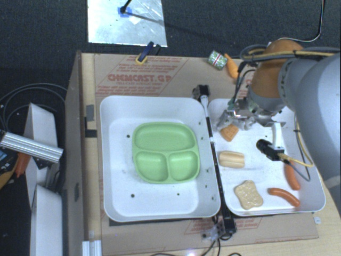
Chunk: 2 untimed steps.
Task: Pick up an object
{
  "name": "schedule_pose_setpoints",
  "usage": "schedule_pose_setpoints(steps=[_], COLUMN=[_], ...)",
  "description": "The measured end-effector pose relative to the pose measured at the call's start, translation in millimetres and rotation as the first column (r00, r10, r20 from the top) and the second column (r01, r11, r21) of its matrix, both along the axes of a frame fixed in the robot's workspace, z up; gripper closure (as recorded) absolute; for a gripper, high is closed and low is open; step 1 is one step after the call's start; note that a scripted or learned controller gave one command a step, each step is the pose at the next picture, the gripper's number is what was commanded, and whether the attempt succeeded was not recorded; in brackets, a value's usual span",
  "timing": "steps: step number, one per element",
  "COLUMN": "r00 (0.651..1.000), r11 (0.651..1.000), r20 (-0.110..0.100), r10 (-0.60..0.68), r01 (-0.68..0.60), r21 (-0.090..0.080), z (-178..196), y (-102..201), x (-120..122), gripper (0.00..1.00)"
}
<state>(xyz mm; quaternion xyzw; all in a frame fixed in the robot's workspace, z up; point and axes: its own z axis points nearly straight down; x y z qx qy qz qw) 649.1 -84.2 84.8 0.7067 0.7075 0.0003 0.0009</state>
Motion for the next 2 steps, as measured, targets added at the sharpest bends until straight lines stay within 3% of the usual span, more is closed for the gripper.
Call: schedule_pose_setpoints(steps=[1, 2], r00=[1.0, 1.0], r11=[1.0, 1.0], r20=[0.004, 0.003], r10=[0.001, 0.001], r01=[-0.001, -0.001], r21=[0.0, 0.0], z=[11.4, 11.3], y=[0.0, 0.0], x=[1.3, 1.2], gripper=[1.0, 0.0])
